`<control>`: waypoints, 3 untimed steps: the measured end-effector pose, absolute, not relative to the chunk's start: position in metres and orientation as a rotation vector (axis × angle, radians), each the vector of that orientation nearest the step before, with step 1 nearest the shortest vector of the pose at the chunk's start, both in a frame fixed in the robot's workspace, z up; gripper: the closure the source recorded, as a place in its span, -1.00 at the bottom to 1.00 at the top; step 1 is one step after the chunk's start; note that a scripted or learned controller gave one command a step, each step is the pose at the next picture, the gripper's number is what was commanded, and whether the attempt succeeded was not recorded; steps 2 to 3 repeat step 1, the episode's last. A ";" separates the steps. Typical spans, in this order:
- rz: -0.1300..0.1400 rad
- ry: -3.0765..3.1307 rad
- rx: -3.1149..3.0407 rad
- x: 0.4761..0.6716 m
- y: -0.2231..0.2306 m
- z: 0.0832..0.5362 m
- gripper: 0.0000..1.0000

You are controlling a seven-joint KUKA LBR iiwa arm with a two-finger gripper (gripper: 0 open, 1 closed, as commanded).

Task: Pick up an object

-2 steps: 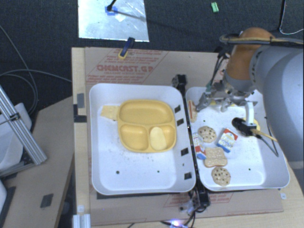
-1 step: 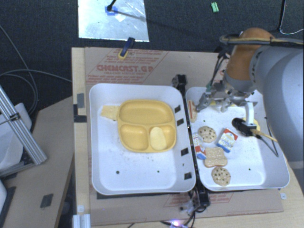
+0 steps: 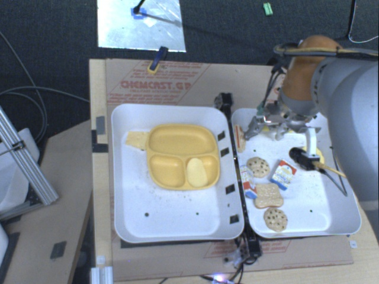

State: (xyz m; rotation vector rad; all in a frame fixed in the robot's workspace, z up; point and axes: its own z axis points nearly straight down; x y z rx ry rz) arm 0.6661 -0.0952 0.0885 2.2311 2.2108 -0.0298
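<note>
1. Chocolate-chip cookie (image 3: 257, 166): it lies flat on the floor of the white bin on the view's right (image 3: 317, 209), in the near-left part of that bin, and nothing is touching it.
2. I see the gripper (image 3: 269, 128) over the far part of the same bin, beyond the cookie and apart from it. From this slant I cannot tell whether it is open or closed, and I see nothing held in it.
3. The grey arm (image 3: 349, 99) comes in from the view's right, with its orange band (image 3: 308, 70) just above the wrist.
4. A second cookie (image 3: 275, 219) lies near the front wall of that bin, and a slice of toast (image 3: 268, 195) sits between the two cookies.
5. A small red, white and blue carton (image 3: 283, 173) lies tilted just right of the first cookie. A smaller packet (image 3: 249, 185) in the same colours lies against the bin's left wall.
6. A reddish-brown strip (image 3: 239, 138) rests along that left wall, farther back.
7. In the other white bin (image 3: 172, 215) there is a yellow divided tray (image 3: 177, 132), with a pale oval piece (image 3: 197, 171) in its front-right compartment.
8. A flat pale-yellow slice (image 3: 136, 139) lies at the tray's left edge, touching it.
</note>
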 end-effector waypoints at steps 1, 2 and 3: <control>-0.004 2.219 2.222 0.668 -0.086 0.111 -1.00; -0.004 2.219 2.222 0.668 -0.086 0.111 -1.00; -0.004 2.219 2.222 0.668 -0.086 0.111 -1.00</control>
